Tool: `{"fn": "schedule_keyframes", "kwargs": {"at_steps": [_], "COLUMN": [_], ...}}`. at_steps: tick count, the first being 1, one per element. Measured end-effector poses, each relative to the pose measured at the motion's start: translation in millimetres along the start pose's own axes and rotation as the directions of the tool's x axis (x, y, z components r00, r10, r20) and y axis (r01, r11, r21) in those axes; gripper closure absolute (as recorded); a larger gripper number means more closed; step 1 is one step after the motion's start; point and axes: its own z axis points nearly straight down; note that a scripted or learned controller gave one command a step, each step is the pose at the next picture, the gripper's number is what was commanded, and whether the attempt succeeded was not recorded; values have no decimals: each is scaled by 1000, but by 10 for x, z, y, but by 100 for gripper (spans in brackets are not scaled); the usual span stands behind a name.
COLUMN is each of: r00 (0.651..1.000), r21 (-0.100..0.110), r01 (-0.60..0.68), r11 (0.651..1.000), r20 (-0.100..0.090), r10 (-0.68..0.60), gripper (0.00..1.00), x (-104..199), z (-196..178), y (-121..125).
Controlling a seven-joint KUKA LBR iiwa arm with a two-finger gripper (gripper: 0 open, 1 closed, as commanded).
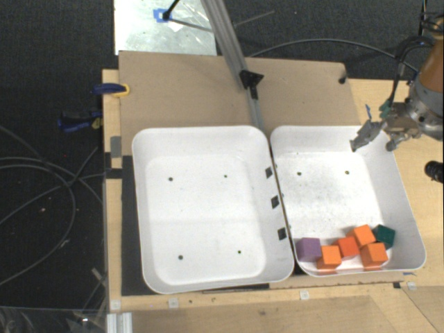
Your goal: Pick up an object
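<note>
Several small blocks lie in the near corner of the right bin: a purple block, orange blocks, and a dark green block. My gripper hangs over the bin's far right edge, well away from the blocks. Its two fingers are spread apart with nothing between them.
The left bin sits beside the right one on the brown bench. A grey pole slants across the back of the bench. Blue clamps grip the bench's left edge. Cables run across the dark floor on the left.
</note>
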Motion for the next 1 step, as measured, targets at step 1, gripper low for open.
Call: {"fn": "schedule_keyframes", "kwargs": {"at_steps": [1], "r00": [1000], "r21": [-3], "r01": [4], "r11": [1000], "r20": [1], "r10": [-4], "gripper": [100], "x": [-2], "z": [-117], "y": [9]}}
